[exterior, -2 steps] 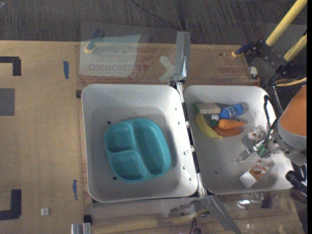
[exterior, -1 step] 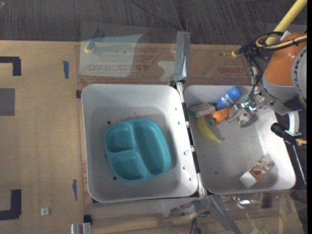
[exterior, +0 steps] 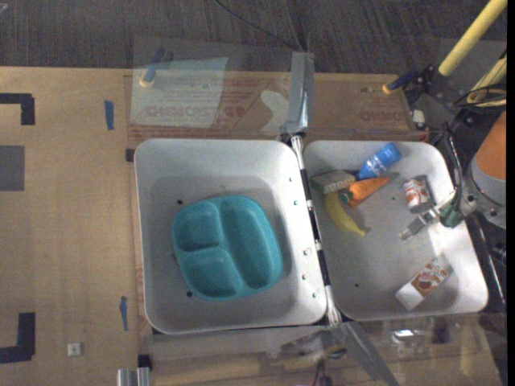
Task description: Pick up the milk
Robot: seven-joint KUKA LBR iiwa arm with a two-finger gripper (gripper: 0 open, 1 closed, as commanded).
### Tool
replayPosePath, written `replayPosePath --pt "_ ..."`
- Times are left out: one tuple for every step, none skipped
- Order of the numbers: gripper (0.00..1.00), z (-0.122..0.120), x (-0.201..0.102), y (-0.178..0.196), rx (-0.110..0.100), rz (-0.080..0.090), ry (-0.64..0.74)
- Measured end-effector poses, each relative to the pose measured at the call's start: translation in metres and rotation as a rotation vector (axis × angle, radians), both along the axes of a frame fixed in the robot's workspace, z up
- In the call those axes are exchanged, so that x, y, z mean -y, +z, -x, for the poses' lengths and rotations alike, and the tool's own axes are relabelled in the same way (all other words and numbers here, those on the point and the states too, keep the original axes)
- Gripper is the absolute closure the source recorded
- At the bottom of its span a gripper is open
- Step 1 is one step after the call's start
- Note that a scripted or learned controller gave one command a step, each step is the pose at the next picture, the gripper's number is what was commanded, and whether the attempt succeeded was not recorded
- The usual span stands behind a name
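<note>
The milk (exterior: 424,282), a small carton, lies on its side near the front right corner of the right bin (exterior: 378,305). The gripper (exterior: 420,223) hovers by that bin's right edge, apart from it, fingers spread and holding nothing.

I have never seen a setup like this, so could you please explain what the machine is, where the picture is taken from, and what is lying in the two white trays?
One camera fixed above a bench looks down at a slant. The grey and orange shape at the right edge is a robot arm; its gripper hovers low in the right bin, with nothing visibly between its fingers. That bin holds a banana, a carrot, a blue bottle, a small red-and-white can and the milk, a small carton near the front corner. The left bin holds a teal divided plate.
</note>
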State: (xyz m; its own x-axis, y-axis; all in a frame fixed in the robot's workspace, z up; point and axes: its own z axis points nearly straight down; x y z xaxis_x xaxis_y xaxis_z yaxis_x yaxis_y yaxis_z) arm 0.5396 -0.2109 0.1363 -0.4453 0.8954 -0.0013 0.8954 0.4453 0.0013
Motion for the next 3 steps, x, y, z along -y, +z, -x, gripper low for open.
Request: replayPosePath --pt "0.0 -0.095 0.008 -0.048 0.004 -0.003 -0.116" --pt "0.0 -0.04 0.011 0.036 0.0 0.0 -0.214" --pt "0.0 -0.116 0.009 -0.041 0.002 0.001 0.035"
